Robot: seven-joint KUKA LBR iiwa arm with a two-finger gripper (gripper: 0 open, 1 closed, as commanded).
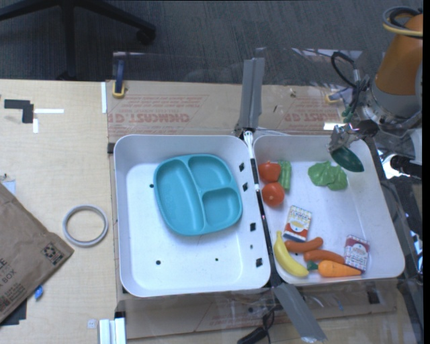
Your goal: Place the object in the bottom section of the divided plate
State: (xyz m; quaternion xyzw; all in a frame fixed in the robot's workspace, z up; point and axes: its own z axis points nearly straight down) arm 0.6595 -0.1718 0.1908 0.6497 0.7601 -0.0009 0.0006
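Hand: I see my hand [346,138] over the far right corner of the right bin, with a dark green leaf-shaped piece [349,158] hanging just below it; I cannot tell whether it is clenched or released, nor whether the piece is truly in its grasp.
Arm: grey with an orange band [402,57], reaching in from the right above the hand.
Plate: the teal plastic divided plate [197,193] lies in the left white bin [134,222], well to the left of my hand, its three sections bare.
Right bin: the right white bin [383,222] lies under my hand; a light green lettuce piece [328,175] sits just below-left of it.
Other food: two red toy tomatoes [271,182] and a green toy pod [286,174] lie further left by the divider; a yellow toy banana [287,257], orange toy carrots [329,262] and two small printed packets [297,224] lie at the near end, well away.
Surface: I have a light wooden tabletop [54,161] with brown cardboard [175,107] behind the bins, a roll of clear tape [85,224] and a brown cardboard box [23,252] far left.
Room: dark grey carpet [201,33] beyond, with black chair legs [87,17].
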